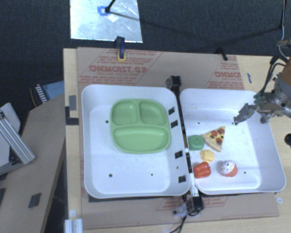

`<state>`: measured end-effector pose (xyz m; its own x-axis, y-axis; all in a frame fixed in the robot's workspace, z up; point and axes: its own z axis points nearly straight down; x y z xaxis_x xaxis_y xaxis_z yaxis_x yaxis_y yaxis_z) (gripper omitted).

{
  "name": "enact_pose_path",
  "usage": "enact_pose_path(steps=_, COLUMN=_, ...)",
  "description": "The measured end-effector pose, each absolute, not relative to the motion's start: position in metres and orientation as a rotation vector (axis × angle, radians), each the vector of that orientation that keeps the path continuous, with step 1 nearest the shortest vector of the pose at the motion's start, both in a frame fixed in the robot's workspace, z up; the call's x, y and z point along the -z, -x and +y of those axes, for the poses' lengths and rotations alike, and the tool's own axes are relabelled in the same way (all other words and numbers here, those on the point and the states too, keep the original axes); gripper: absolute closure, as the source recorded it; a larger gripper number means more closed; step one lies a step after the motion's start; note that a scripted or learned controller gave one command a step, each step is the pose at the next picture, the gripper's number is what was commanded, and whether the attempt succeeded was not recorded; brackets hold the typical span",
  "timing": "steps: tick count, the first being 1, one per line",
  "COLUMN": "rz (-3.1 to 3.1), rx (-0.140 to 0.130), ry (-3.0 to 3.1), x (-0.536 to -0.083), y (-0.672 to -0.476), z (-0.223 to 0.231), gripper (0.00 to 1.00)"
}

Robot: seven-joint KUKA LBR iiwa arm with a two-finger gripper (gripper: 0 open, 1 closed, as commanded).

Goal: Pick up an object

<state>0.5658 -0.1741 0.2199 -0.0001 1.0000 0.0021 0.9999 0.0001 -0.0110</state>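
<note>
The gripper (243, 114) hangs over the upper right part of the right bin (262, 178), reached in from the right on the grey arm (288, 89). Its fingers taper to a dark tip pointing down and left toward the toys, and at this slant I cannot tell whether they are spread or pressed together; nothing shows between them.

The things on offer lie in a loose cluster in the lower left part of that bin, near the divider between the two bins. A toy pizza slice (216, 137) is the closest to the gripper, just below and left of the tip but apart from it. Beside it, to the left, sits a round green piece (196, 141), perhaps a toy vegetable. Below them lie a small yellow piece (207, 155), an orange-red toy pepper (202, 169), and a round red-and-white toy (228, 168).

The left bin (94, 178) carries a green divided plate (139, 126), lying flat in its middle and well apart from the gripper.

The desk (72, 62) under the bins is covered by brown board with red print.

The pick seems not yet made: the gripper is poised above the bin floor, likely lining up on the pizza slice, which calls for a short move down and left.
</note>
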Motion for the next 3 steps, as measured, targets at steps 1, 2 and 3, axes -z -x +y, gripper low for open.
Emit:
enact_pose_path(steps=1, rz=-2.226, rx=0.001, ry=2.219, x=-0.227, y=-0.568, z=-0.174, gripper=0.0)
enact_pose_path(steps=2, rz=-2.221, rx=-0.003, ry=2.218, x=-0.164, y=-0.568, z=-0.175, gripper=0.0)
enact_pose_path(steps=3, rz=-2.222, rx=-0.001, ry=2.22, x=-0.114, y=-0.569, z=-0.185, gripper=0.0)
